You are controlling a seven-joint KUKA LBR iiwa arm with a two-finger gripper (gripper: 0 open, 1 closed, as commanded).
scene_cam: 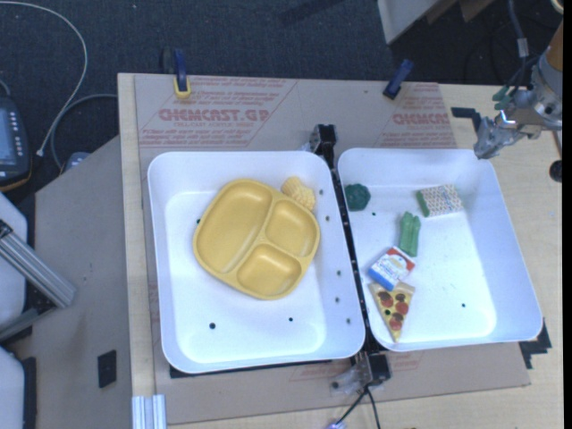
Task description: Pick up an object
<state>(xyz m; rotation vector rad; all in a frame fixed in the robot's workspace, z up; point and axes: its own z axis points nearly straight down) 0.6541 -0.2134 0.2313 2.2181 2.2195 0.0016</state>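
The right bin (512, 256) holds a dark green round lump (357, 196), a beige-and-green sponge block (439, 200), an upright-lying green piece (409, 232), a small red, white and blue box (391, 267) and a toy pizza slice (395, 307). In the left bin (170, 248) lies a yellow divided plate (255, 238), and a yellow bumpy piece (299, 192) rests at its far right edge. My gripper (485, 143) hangs over the right bin's far right corner, above and to the right of the sponge block, apart from every object.
Both bins sit on a printed cardboard sheet (268, 105), held by a blue-and-yellow clamp (181, 71) and a blue clamp (398, 78) at the back. A black bracket (323, 138) stands between the bins. Grey rails (31, 266) lie at the left.
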